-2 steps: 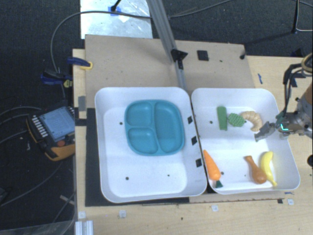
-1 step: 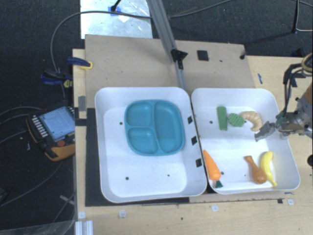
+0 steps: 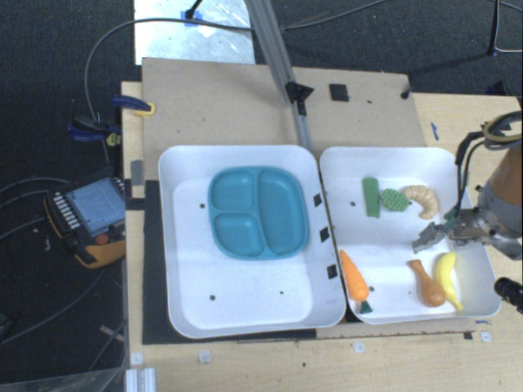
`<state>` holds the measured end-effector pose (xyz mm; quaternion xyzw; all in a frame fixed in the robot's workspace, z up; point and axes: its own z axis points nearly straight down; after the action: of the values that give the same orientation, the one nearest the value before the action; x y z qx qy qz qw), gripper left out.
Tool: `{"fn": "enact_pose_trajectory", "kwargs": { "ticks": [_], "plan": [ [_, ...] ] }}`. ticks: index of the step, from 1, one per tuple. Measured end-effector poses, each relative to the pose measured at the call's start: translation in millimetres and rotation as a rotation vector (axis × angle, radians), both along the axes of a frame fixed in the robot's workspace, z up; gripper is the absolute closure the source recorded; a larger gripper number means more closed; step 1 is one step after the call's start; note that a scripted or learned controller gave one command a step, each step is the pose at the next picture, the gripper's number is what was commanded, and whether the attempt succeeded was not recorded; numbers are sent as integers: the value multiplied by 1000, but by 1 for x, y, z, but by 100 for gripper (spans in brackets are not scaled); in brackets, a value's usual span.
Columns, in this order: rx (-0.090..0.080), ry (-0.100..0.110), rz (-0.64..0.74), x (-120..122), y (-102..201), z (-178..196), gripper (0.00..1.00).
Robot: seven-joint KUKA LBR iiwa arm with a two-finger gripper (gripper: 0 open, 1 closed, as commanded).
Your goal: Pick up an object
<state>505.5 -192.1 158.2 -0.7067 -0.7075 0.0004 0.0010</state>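
Both bins point(image 3: 188, 300) look to us like smooth white plastic with a faint sheen. The teal plate point(image 3: 259, 212) is smooth, matt plastic. We read the toy foods as moulded plastic: banana point(image 3: 447, 278) and carrot point(image 3: 353, 274) slightly glossy, the green leaf point(image 3: 394, 200) bumpy. The bench point(image 3: 237, 104) is matt tan board, like wood or card. The gripper point(image 3: 433, 233) looks dull grey metal. The floor point(image 3: 49, 55) is rough dark carpet.

In the right white bin point(image 3: 392, 163), open floor is left in the middle and along the far wall. The right half is crowded by a green block point(image 3: 372, 197), a tan curved pastry point(image 3: 423, 200), an orange drumstick point(image 3: 426, 283) and a yellow banana point(image 3: 447, 278). An orange carrot point(image 3: 353, 274) lies against the left wall.
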Motion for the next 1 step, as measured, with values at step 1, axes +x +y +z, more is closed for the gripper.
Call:
{"fn": "enact_pose_trajectory", "kwargs": {
  "ticks": [1],
  "plan": [
    [-1,-1,0,3,-8,-58,0]
  ]
}}
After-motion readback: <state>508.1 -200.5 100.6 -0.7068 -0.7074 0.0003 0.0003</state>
